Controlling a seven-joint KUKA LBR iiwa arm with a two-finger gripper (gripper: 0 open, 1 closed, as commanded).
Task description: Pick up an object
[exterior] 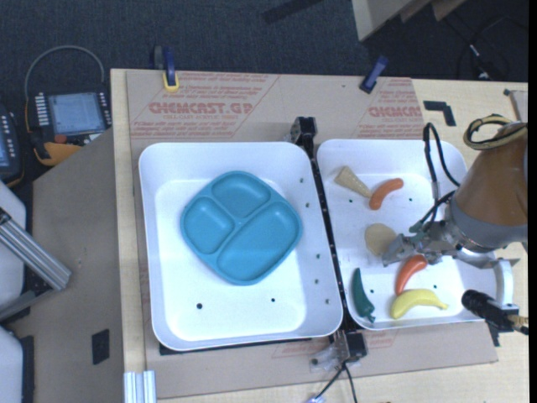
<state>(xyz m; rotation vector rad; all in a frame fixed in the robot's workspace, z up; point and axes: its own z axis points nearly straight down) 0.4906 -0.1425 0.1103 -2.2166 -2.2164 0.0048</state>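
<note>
The right bin (337,154) holds several toy foods. A tan wedge (351,181) and an orange sausage (385,192) lie near its back. A beige lump (379,238) sits mid-bin. Toward the front lie a red pepper (410,273), a yellow banana (418,303) and a green pod (357,293). My gripper (409,249) reaches in from the right and hangs low between the beige lump and the red pepper, just over the pepper's upper end. Whether it touches either one is not visible.
The left bin (155,225) carries a blue divided plate (241,225). A black divider with clamps (304,129) runs between the bins. The grey arm body (497,200) and its cables cover the right bin's right side. Cardboard lies under both bins.
</note>
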